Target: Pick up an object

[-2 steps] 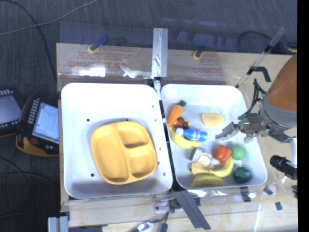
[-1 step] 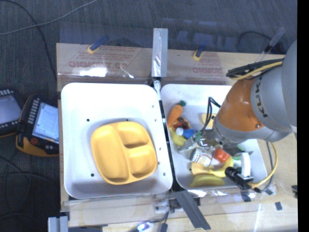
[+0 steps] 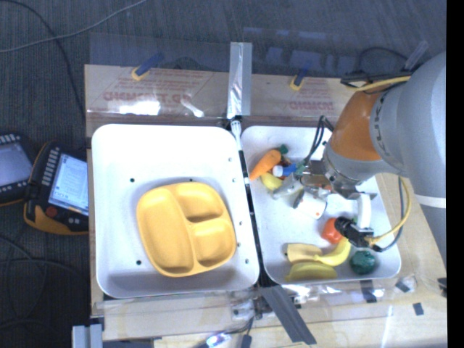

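From the camera view, the gripper (image 3: 303,187) hangs low in the right bin (image 3: 388,263), near its upper left corner; how far it is open cannot be told. Just beside it lie a carrot (image 3: 264,164) and lemon (image 3: 272,182). Bananas (image 3: 317,261) line the bin's lower edge. The left bin (image 3: 116,158) carries a yellow tray (image 3: 187,227).

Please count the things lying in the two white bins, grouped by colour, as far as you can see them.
Yellow: 4, namely divided tray, banana, two pieces
Orange: 1, carrot
Red: 1, small item
Green: 1, round item
Total: 7; the small items near the gripper are unclear.
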